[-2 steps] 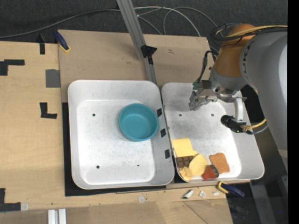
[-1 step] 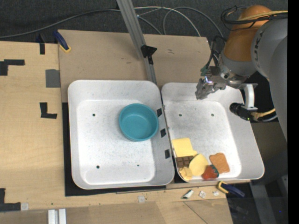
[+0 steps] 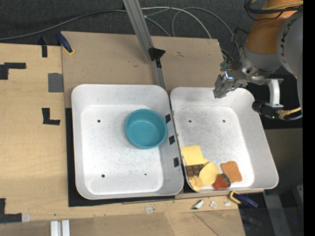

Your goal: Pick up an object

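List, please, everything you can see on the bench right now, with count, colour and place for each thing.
bins: two, white, side by side on the bench.
bowl: one, blue, upright in the left bin, towards its right side.
toy food pieces: a small pile, yellow, brown, orange and red, in the right bin's near corner; exact count hard to tell.
yellow block: one, at the pile's top left.
clamps: two, blue and yellow, one at the board's far left corner, one at its near right edge.
metal pole: one, grey, slanting up behind the bins.
cables: several, black and white, behind the bench.
arm: one, grey with orange band, at right.
gripper: one, above the right bin's far edge, holding nothing visible.
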You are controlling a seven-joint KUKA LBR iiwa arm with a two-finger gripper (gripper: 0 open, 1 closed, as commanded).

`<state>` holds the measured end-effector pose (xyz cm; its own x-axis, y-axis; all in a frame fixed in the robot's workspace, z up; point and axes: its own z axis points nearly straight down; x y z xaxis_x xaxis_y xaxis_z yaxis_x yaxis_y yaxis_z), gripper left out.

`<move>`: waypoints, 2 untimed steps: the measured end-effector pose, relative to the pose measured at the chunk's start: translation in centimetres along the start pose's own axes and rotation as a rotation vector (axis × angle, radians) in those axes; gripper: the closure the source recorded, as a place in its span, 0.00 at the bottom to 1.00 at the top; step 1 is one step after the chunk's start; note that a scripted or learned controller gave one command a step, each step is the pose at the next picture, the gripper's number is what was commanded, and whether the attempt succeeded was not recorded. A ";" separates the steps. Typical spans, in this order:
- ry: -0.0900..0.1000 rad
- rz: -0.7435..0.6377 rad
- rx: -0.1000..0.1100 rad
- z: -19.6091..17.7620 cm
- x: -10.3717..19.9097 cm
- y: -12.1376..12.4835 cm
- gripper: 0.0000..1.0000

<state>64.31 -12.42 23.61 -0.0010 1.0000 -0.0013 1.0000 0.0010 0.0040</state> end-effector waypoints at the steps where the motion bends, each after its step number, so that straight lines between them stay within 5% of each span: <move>1: 0.000 -0.001 -0.001 -5.3 0.0 0.1 1.00; 2: 0.002 -0.004 0.005 -5.1 4.7 -2.4 1.00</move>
<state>61.91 -7.67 28.71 -0.0051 1.0000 0.0011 1.0000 0.0051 -0.0014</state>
